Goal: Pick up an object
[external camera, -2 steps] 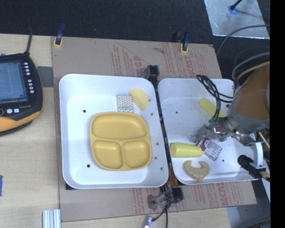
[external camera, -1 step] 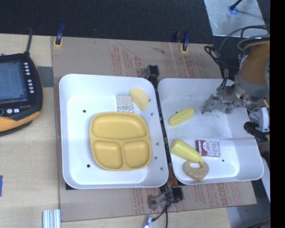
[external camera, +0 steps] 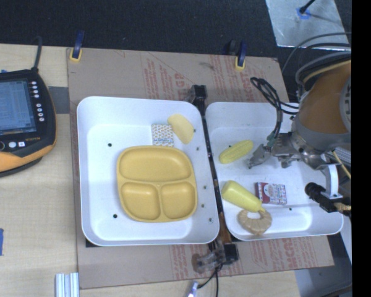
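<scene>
The right bin [external camera: 309, 224] holds a yellow corn cob [external camera: 235, 151], a yellow wedge-shaped piece [external camera: 241, 195], a tan ring-shaped pastry [external camera: 255, 221] and a small red and white box [external camera: 271, 192]. My gripper [external camera: 260, 158] hangs low over this bin, just right of the corn cob and above the box. Nothing shows in its grasp. In the left bin [external camera: 93, 166] lie a yellow divided tray [external camera: 156, 182], a small patterned packet [external camera: 162, 135] and a pale yellow piece [external camera: 181, 127].
A tablet in an orange case [external camera: 15, 119] lies on the bench at the far left. Black cables [external camera: 269, 94] loop above the right bin's far edge. Clamps [external camera: 76, 48] [external camera: 240, 54] hold the brown board under the bins.
</scene>
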Controlling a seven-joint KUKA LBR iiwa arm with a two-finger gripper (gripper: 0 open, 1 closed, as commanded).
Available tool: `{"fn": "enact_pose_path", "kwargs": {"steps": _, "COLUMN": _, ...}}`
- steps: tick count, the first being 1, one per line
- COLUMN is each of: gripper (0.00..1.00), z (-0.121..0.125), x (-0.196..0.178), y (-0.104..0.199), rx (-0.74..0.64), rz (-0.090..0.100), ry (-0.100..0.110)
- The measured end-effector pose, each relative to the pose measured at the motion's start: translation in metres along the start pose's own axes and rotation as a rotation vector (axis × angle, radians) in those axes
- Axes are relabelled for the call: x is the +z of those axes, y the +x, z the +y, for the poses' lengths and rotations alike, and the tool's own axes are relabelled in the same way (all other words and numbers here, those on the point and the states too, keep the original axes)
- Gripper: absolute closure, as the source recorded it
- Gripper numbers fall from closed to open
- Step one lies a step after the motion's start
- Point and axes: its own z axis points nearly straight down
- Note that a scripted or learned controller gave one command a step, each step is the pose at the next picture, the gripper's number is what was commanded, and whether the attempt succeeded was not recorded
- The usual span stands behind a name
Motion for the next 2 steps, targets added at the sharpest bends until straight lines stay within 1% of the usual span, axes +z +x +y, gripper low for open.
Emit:
{"fn": "enact_pose_path", "kwargs": {"steps": 1, "gripper": 0.00, "z": -0.046, "x": 0.027, "y": 0.040, "rx": 0.001, "rz": -0.001, "ry": -0.002}}
{"fn": "enact_pose_path", "kwargs": {"steps": 2, "gripper": 0.00, "z": 0.068, "x": 0.026, "y": 0.034, "rx": 0.004, "rz": 0.000, "ry": -0.003}}
